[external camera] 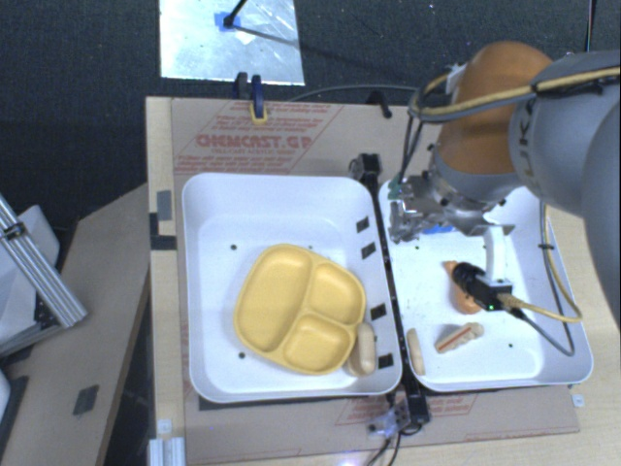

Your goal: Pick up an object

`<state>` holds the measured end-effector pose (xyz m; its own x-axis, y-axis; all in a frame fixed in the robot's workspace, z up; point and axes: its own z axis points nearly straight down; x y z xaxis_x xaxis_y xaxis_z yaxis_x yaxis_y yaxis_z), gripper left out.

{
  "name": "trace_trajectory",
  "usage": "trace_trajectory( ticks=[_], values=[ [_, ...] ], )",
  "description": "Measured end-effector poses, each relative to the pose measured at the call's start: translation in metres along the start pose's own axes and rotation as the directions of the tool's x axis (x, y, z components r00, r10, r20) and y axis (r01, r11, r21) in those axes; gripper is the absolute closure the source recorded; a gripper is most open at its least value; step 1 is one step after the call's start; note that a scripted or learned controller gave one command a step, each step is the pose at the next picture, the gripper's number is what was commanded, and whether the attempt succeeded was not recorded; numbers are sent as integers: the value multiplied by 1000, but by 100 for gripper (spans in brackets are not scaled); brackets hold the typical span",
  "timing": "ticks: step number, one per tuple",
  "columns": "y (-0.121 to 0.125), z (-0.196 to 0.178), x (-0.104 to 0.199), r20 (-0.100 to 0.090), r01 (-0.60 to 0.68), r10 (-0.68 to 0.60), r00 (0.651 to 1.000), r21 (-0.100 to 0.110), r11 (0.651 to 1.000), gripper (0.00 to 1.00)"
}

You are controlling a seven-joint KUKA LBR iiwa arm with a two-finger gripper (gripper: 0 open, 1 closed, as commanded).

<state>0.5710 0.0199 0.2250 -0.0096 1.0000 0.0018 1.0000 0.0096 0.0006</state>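
Two white bins (209, 260) share the desk (102, 289); the grey arm (572, 134) bends down over the right bin (548, 357), tool (409, 216) low by its left rim, open or closed impossible to tell. A tan peg (458, 337) lies in that bin, nearer the front.

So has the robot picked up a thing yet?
Nothing looks done yet: the tan wooden stick and the small tan peg lie on the floor of the right white bin. In hand: the end effector is at that bin's far left corner. Left: grabbing one thing and lifting it.
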Motion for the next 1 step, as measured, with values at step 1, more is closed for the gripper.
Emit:
trace_trajectory(
  ticks=[1],
  values=[
    [-3, -5, 45, 0, 0, 0, 1000, -1, 1000, 100]
  ],
)
